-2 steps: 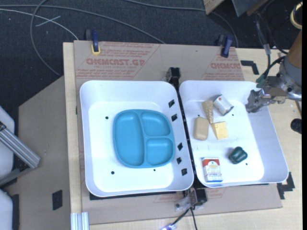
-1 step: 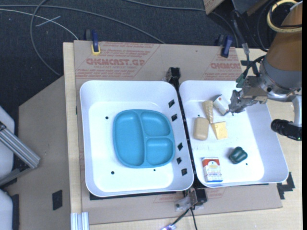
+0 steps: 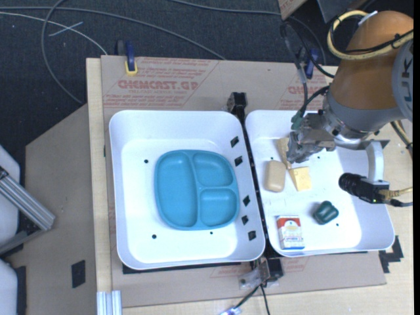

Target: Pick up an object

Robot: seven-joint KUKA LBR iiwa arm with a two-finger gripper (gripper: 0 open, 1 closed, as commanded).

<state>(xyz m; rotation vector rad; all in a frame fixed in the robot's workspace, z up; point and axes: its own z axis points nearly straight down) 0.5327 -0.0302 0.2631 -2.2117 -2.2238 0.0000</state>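
Now the claw [image 3: 296, 151] is hanging low in the right bin [image 3: 374, 238], beside the tan block [image 3: 275, 176] and yellow wedge [image 3: 301, 178], its opening impossible to tell, so it should be centring squarely over one piece before closing.
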